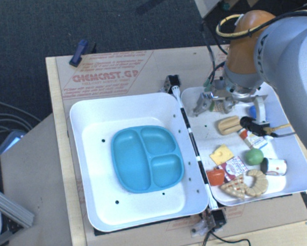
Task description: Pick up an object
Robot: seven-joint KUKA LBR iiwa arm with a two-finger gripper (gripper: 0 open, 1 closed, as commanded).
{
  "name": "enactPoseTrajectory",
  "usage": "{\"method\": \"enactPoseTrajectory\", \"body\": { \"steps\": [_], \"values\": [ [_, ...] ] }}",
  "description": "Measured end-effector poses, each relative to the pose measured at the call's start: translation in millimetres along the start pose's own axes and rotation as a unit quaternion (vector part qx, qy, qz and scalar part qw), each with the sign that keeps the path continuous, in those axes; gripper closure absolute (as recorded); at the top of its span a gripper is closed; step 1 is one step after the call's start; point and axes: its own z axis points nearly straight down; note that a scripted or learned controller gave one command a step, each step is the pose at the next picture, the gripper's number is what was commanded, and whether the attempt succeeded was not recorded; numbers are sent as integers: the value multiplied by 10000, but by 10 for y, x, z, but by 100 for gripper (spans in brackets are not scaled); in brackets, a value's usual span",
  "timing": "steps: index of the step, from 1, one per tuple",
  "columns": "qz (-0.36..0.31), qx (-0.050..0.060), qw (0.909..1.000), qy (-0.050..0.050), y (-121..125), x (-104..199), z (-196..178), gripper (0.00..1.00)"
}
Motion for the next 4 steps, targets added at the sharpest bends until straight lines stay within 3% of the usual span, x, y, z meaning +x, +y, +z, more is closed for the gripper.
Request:
{"method": "enactPoseTrajectory", "body": {
  "steps": [1,2,3,4],
  "values": [
    [2,8,10000,-12,-3,-10,-103,100],
    [2,9,10000,-11,-3,-9,-102,0],
    [0,0,10000,1,1,-3,0,0],
    [2,8,10000,-10,-3,-13,-103,100]
  ]
}}
